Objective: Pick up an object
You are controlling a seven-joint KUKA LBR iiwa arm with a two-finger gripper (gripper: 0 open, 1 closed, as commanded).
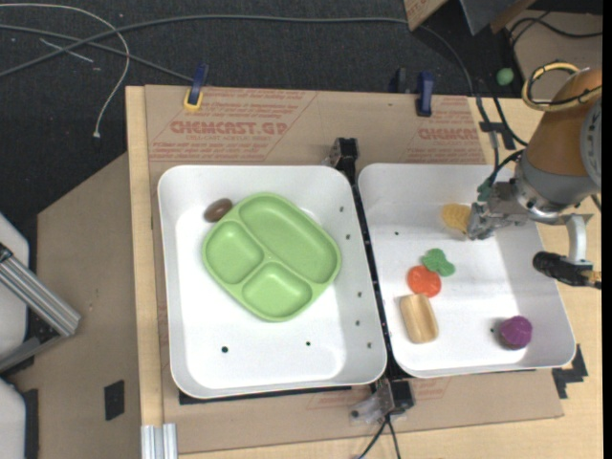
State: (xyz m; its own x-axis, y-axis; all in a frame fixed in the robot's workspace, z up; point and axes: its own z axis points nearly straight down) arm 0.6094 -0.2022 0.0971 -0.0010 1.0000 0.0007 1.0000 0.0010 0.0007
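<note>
The right bin (535,352) holds a yellow object (455,217) near its back, a green piece (438,261), a red-orange ball (424,281), a tan bread-like block (418,317) and a purple object (515,331). My gripper (478,224) reaches down from the right and sits right beside the yellow object, touching or almost touching its right end. The arm's grey and orange wrist (562,161) hangs above the bin's far right side.
The left bin (191,352) carries a green divided plate (272,254) and a small brown object (219,209) at the plate's upper left. A black clamp (344,151) stands between the bins at the back. Cables run along the right edge.
</note>
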